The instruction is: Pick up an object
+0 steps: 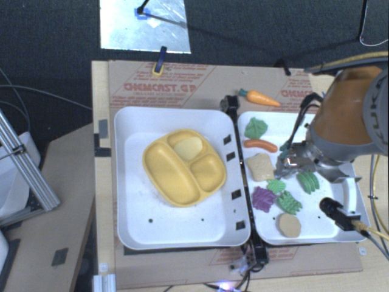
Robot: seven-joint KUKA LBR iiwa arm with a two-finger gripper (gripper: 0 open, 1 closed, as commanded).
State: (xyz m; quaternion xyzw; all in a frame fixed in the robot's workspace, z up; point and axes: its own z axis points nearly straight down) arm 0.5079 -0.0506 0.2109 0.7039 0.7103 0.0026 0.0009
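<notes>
1. Where the single overhead camera looks down on the bench, the gripper [285, 165] hangs low inside the right-hand bin [346, 231], carried by the grey arm [352, 120] with its orange band, which enters from the right of the view.
2. Whether the fingers stand apart or together cannot be told: the wrist and its metal fittings cover them, and nothing can be seen held between them.
3. Candidate objects lie close around the tool. The beige bread slice [260, 166] sits just to the left of it, apparently touching or nearly so, with its long axis running roughly up and down the picture.
4. A small green leafy piece [276, 186] lies directly below the gripper, and another green piece [308, 180] just to its right, partly under the wrist.
5. Farther off in the same bin are the purple piece [263, 198], the round beige piece [289, 225], the red sausage [260, 145] and the green lettuce [256, 127].
6. An orange carrot [259, 98] rests outside the bin, on the board above it.
7. The left bin [134, 163] holds a yellow divided plate [182, 166], well apart from the tool.
8. Judged from this layout, the bread slice and the leafy piece are the nearest targets; the crowding suggests a risk of closing on an edge rather than a body.
</notes>
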